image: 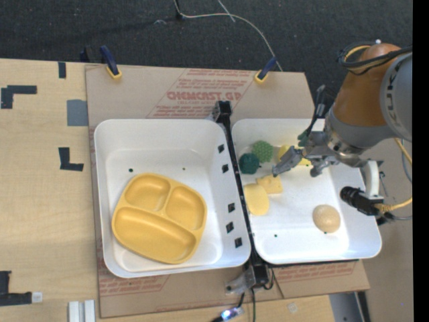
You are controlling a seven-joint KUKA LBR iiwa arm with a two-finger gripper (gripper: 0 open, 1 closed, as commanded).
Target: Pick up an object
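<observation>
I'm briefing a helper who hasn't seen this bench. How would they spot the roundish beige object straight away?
Look in the right bin, the one without the yellow tray. The beige object lies alone toward its near right corner, smooth and egg-like, apart from the green and yellow pieces clustered by the divider.

A light wooden bench top (pixel 40 200) carries black tape marks (pixel 67 158) on its left side. A brown cardboard sheet (pixel 194 96) lies over it, held at the far edge by 2 blue-and-yellow clamps (pixel 110 64). Beyond lies dark carpet (pixel 80 12), crossed by a thin white cable (pixel 248 22).
</observation>
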